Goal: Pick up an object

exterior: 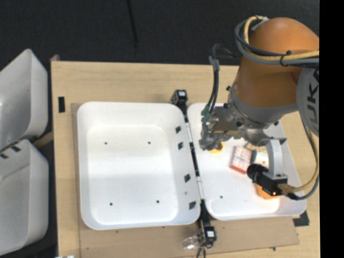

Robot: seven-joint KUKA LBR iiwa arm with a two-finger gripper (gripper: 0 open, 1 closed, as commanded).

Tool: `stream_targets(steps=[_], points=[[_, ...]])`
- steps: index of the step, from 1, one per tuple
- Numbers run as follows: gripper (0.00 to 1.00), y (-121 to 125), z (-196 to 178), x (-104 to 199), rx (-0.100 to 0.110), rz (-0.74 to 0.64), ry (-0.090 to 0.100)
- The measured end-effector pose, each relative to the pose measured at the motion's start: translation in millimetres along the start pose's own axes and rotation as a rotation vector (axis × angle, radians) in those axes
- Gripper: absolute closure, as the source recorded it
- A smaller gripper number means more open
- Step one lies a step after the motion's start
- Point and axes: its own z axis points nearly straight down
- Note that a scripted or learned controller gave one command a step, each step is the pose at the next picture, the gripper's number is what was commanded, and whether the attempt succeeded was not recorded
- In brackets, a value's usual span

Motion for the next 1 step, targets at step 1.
stream_targets(steps=[1], points=[[1.00, 34.7, -74.1, 37.5, -0.008, -0.001, 0.001]])
